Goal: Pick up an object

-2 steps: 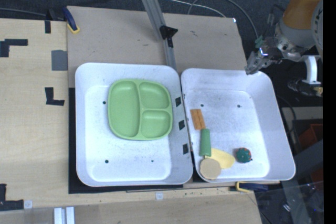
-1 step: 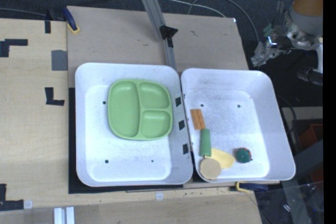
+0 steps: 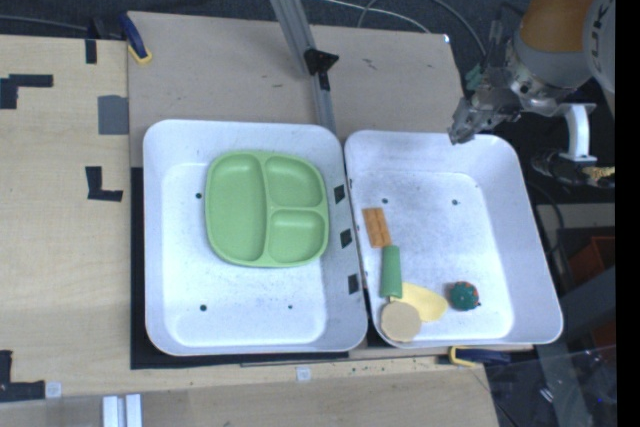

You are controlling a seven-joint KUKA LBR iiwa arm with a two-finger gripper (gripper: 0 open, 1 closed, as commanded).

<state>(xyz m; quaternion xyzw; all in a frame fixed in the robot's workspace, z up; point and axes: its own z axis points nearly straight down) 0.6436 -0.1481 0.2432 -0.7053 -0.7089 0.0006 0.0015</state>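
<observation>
Wooden tabletop (image 3: pixel 60 245) carries two white bins side by side, and a grey metal pole (image 3: pixel 285 0) slants across behind them. Well to the left of my pincer (image 3: pixel 462 130), the left bin (image 3: pixel 170 315) holds a green divided plate (image 3: pixel 267 208). My pincer hangs over the far rim of the right bin (image 3: pixel 510 215); whether it is spread or closed I cannot tell, and nothing shows in it. Well below it, toward the near edge, lie an orange block (image 3: pixel 376 226), a green cylinder (image 3: pixel 390 271), a tan disc (image 3: pixel 401 321), a yellow piece (image 3: pixel 428 302) and a small teal ball (image 3: pixel 462 295).
</observation>
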